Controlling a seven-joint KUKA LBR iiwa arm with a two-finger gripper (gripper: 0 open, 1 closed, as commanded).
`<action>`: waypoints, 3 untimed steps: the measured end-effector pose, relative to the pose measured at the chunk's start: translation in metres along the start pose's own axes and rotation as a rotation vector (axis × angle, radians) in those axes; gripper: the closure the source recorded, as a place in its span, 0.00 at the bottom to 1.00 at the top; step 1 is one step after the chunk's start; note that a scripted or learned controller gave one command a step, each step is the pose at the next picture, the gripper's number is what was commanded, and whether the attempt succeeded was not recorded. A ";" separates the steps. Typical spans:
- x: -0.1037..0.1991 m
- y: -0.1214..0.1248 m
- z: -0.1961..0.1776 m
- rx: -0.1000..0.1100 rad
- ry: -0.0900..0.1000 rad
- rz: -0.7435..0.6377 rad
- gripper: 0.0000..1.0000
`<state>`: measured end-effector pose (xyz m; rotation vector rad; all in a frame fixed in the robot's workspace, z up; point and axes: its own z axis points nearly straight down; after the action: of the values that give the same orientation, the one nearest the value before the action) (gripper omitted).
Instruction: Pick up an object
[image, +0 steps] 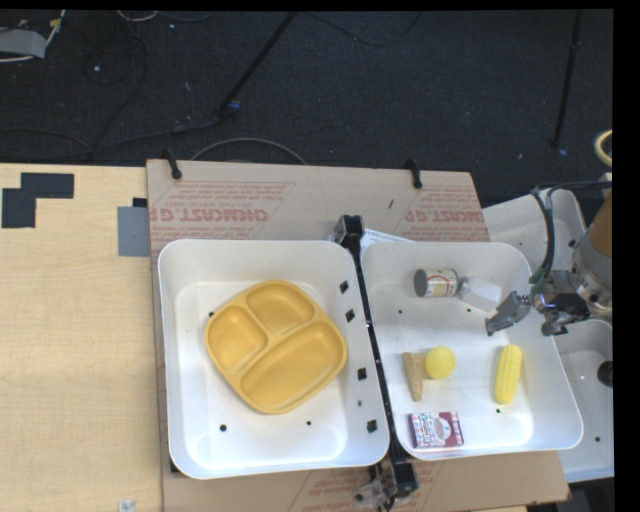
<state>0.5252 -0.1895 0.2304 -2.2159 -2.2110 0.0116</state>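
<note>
The right bin holds several objects. A small tin lies on its side near the back, with a white piece beside it. A yellow ball touches a tan cone in the middle. An ear of corn lies to the right, and a pink-and-white packet rests at the front. My gripper hovers over the bin's right side, just behind the corn. It is open, with nothing between its dark fingers.
The left bin carries a yellow divided plate. A black divider with clips runs between the bins. Both bins sit on cardboard, with a wooden bench top to the left.
</note>
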 end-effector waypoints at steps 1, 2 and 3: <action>0.000 0.002 -0.006 -0.010 -0.002 -0.003 0.00; 0.001 -0.005 0.055 -0.004 0.000 -0.002 0.00; 0.003 -0.002 0.100 -0.006 0.000 -0.002 0.00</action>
<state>0.5223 -0.1866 0.1306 -2.2163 -2.2160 0.0050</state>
